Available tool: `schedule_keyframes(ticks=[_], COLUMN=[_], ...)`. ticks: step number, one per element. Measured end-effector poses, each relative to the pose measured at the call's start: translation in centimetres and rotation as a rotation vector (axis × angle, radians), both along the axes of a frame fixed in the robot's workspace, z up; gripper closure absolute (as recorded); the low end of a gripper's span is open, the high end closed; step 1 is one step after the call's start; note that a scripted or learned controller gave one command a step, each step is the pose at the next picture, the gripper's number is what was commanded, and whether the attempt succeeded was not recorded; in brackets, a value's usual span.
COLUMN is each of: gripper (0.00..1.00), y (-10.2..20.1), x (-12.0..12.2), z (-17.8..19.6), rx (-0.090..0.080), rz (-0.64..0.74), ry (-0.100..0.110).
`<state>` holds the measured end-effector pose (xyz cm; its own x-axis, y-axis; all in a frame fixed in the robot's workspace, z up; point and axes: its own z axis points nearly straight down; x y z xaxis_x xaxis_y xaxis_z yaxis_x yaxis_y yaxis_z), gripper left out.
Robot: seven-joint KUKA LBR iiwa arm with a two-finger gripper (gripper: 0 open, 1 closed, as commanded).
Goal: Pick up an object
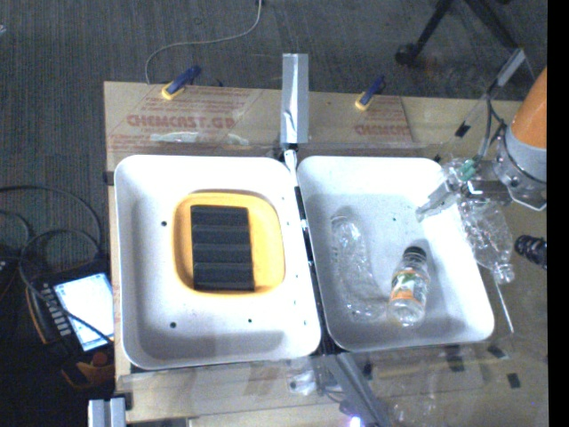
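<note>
small bottle (pixel 409 285), lying in right bin (pixel 373 181) near its front-right corner, within reach; tool (pixel 462 185) above bin's right edge, grip state indiscernible.

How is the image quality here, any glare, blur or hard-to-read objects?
Camera view: even overhead light, soft shadows inside the bins; overall slightly soft and grainy. The clear plastic bottle and the transparent wrapper nearly vanish against the white right bin. The gripper at the bin's edge is blurred.

Fixed overhead camera — slanted down (both bins (pixel 133 238)).
</note>
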<state>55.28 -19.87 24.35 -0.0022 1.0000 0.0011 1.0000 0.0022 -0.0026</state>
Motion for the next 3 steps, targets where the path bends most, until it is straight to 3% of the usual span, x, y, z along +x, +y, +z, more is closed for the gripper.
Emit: schedule_keyframes(ticks=[1,2,3], gripper=[0.0,0.0,0.0], y=[0.0,-2.4,5.7], x=[0.0,-1.6,-7.0], z=[0.0,-10.8,-10.4], rx=[0.0,0.0,0.001], rz=[0.0,0.016,-0.01], ry=[0.0,0.001,0.001])
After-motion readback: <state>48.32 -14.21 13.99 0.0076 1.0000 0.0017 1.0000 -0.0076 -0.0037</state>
